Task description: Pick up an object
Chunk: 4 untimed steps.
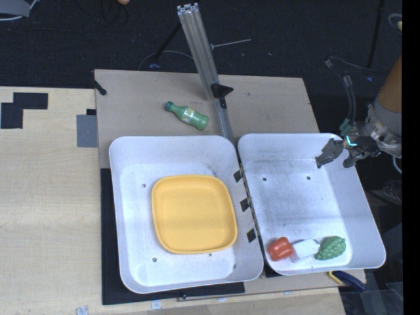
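Observation:
In the right bin (308, 195), near its front edge, lie a red pepper-like toy (280, 248), a small white object (305, 249) and a green bumpy toy (330, 247), side by side. My gripper (338, 155) hangs over the bin's far right corner, well away from those three. Its two dark fingers are spread apart and nothing sits between them. A yellow square plate (193, 213) rests in the left bin (131, 176).
A green bottle (187, 115) lies on the bench behind the left bin. A slanted aluminium bar (203, 51) rises behind the bins. Black clips (244, 202) join the two bins. The arm's orange band (394, 87) is at the right edge.

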Each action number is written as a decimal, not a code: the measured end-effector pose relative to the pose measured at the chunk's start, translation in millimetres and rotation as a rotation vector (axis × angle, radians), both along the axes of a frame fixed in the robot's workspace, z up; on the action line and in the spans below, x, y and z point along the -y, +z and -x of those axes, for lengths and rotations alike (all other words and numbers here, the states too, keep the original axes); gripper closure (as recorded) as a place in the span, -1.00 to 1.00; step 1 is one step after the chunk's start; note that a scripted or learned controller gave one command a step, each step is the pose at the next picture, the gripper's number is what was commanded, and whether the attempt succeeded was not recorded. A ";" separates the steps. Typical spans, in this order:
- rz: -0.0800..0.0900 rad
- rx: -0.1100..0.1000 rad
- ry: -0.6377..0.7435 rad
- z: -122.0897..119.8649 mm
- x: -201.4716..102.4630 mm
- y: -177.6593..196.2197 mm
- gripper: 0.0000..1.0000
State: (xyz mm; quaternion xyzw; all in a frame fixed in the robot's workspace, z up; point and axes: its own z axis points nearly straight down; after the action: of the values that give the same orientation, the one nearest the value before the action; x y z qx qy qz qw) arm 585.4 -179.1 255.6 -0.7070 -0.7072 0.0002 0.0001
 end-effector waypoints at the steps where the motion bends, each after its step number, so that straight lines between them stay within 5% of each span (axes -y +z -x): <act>1: 0.000 0.000 0.000 0.0 0.0 -0.1 -1.00; 4: -0.001 -0.004 0.000 -5.9 -0.4 -149.3 -1.00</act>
State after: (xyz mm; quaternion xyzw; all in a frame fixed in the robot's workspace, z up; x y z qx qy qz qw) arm 591.3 -178.7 106.3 -0.7069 -0.7073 0.0014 0.0020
